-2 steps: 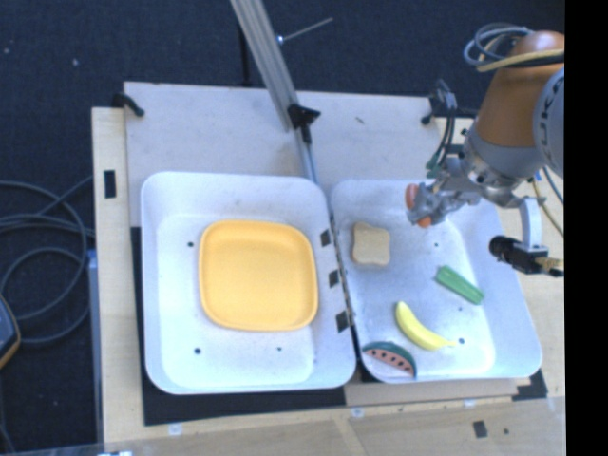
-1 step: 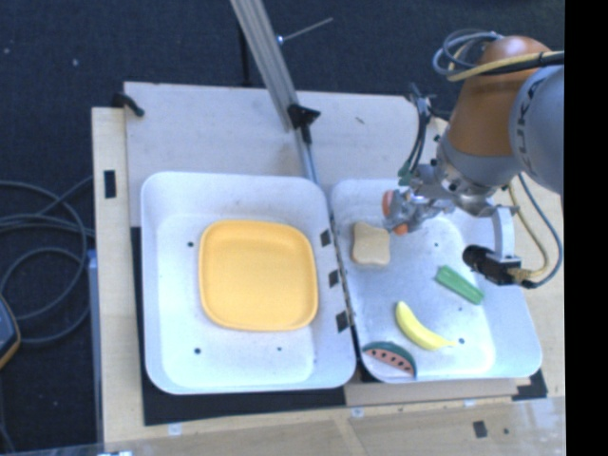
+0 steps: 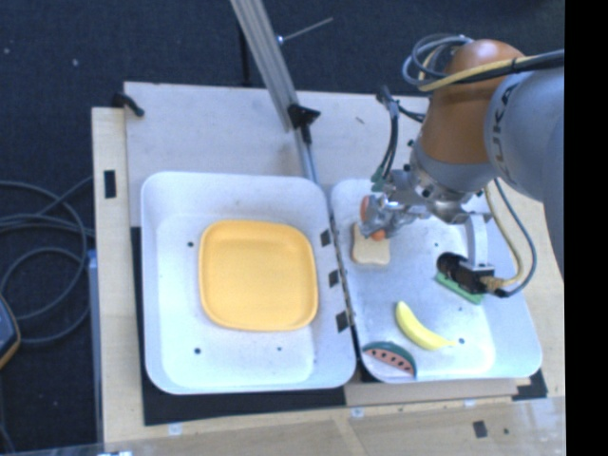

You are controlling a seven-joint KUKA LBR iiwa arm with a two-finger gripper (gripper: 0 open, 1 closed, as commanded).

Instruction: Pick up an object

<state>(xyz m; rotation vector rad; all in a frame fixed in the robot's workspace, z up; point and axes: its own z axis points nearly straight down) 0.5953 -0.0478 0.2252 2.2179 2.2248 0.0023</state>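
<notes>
My gripper (image 3: 377,222) hangs low over the left part of the right bin (image 3: 513,350), under the grey and orange wrist. Directly below it, and touching or nearly touching it, lies a beige bread-like block (image 3: 369,252) with a small orange bit on its upper edge. The gripper hides the block's top. Toward the bin's front lies a yellow banana (image 3: 421,328). A watermelon slice (image 3: 390,359) rests at the front left corner.
The left bin (image 3: 171,207) holds a square yellow plate (image 3: 257,275). A metal pole (image 3: 269,60) slants up from between the bins at the back. The two bins' walls meet just left of the gripper.
</notes>
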